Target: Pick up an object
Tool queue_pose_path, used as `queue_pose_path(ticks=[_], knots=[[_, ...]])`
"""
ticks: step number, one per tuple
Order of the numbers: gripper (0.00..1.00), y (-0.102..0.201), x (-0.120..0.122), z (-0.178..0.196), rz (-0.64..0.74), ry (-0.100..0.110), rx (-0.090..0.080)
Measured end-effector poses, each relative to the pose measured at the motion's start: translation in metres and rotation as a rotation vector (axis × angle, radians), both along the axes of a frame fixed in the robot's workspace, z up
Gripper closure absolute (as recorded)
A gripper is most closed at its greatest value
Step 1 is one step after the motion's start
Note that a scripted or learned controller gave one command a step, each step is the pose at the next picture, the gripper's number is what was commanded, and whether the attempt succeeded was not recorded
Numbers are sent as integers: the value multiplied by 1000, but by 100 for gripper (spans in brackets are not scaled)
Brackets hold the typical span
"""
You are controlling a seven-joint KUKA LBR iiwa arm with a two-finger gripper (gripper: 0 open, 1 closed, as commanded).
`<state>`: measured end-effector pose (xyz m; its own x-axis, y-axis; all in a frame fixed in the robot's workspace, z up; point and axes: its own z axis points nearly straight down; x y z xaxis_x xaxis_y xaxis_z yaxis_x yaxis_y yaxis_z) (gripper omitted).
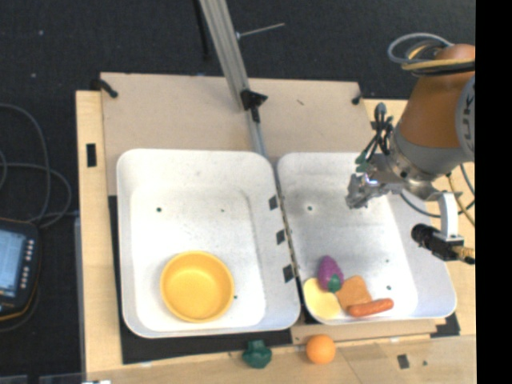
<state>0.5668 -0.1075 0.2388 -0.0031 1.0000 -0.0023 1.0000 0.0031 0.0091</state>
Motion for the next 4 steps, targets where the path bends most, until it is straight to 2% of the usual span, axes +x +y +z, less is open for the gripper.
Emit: queue_pose_path(ticks=[1,2,4], knots=[[100,-1,2,37,1,3,1],[100,48,-10,21,1,7,2],[100,149,-22,21,4,9,4]])
